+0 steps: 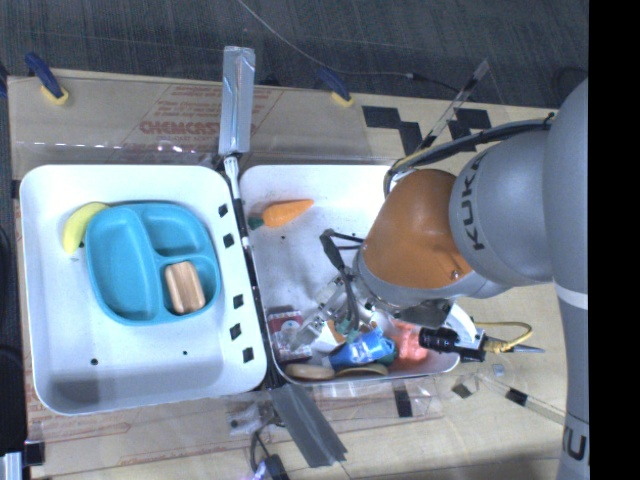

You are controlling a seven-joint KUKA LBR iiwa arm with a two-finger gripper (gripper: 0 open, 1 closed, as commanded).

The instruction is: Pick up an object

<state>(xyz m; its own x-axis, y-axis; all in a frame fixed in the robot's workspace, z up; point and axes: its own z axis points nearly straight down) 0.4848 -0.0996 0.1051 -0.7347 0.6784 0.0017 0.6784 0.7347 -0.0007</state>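
I had the jaws low in the right bin; whether spread I could not tell. A blue bottle lay just below: light, slippery; take its middle.

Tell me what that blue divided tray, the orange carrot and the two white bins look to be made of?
The blue divided tray looks like moulded plastic: even colour, rounded compartment walls, soft sheen. The orange carrot is probably a plastic toy, given its smooth, uniform surface, though real cannot be ruled out. The two white bins seem thin formed plastic, matte, with rounded corners.
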